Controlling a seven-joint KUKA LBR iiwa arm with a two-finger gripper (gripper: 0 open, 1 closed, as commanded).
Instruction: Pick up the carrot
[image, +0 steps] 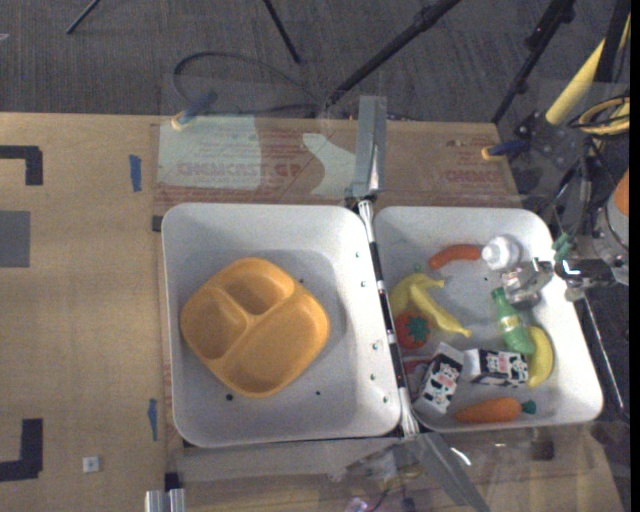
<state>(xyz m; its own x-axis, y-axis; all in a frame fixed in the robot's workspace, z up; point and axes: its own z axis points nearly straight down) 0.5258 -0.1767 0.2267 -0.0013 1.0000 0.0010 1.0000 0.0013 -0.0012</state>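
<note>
The carrot (488, 410) is orange with a small green top. It lies flat along the front wall of the right bin (585, 385), its green end pointing right. The gripper (524, 283) reaches in from the right and hangs over the back right part of that bin, beside a clear bottle (500, 250) and above a green bottle (511, 326). It is well behind the carrot and apart from it. Nothing can be made out between its fingers.
Two cow-print cartons (438, 378) (497, 367) lie just behind the carrot. The right bin also holds bananas (428, 300) (543, 356), a red fruit (410, 331) and an orange sausage-like piece (455, 256). A yellow divided plate (255, 325) sits in the left bin (190, 235).
</note>
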